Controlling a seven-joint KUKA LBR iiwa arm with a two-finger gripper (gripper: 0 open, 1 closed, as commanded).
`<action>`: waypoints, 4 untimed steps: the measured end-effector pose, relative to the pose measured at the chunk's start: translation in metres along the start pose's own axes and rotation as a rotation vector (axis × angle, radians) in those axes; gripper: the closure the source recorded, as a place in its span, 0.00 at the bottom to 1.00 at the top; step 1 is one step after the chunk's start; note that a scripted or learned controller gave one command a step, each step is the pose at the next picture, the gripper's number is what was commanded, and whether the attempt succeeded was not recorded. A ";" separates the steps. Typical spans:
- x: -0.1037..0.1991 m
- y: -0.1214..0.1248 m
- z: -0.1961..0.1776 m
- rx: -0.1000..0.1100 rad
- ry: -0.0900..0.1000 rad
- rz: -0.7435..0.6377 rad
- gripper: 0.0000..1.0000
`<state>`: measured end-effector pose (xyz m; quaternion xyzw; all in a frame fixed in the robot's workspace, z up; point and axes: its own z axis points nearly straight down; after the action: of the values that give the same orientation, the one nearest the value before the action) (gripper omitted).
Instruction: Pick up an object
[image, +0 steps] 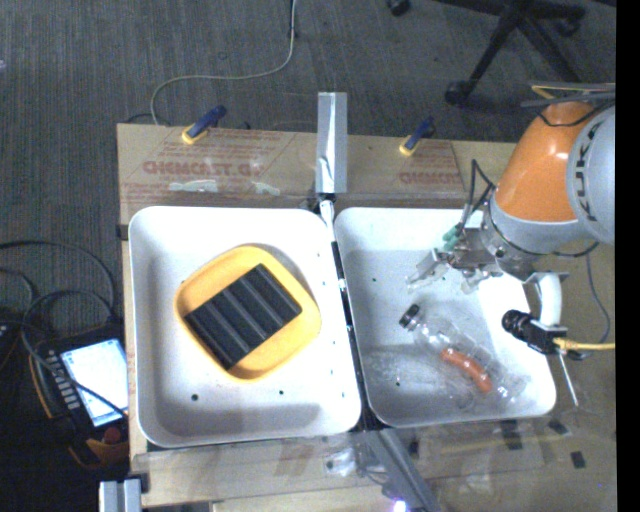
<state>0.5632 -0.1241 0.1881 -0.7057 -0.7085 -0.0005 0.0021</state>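
A clear plastic bottle (455, 350) with a black cap lies slantwise in the right bin (380, 260), with something orange inside it near its lower end. My gripper (447, 275) hovers over the upper middle of that bin, just above and beyond the bottle's capped end. Its fingers are spread open and hold nothing. In the left bin (160, 250) rests a yellow rounded block with a black ribbed top (248, 311).
The two white bins sit side by side with a narrow divider between them (340, 290). The arm's grey and orange body (550, 185) hangs over the right bin's far right corner. Two blue-and-yellow clamps (205, 122) hold the board behind the bins.
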 end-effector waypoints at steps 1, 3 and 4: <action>-0.017 0.000 0.094 -0.004 -0.001 -0.100 0.00; 0.021 -0.022 0.086 -0.022 -0.003 -0.096 1.00; 0.021 -0.023 0.086 -0.021 -0.002 -0.096 0.00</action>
<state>0.5402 -0.1029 0.1020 -0.6708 -0.7416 -0.0070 -0.0061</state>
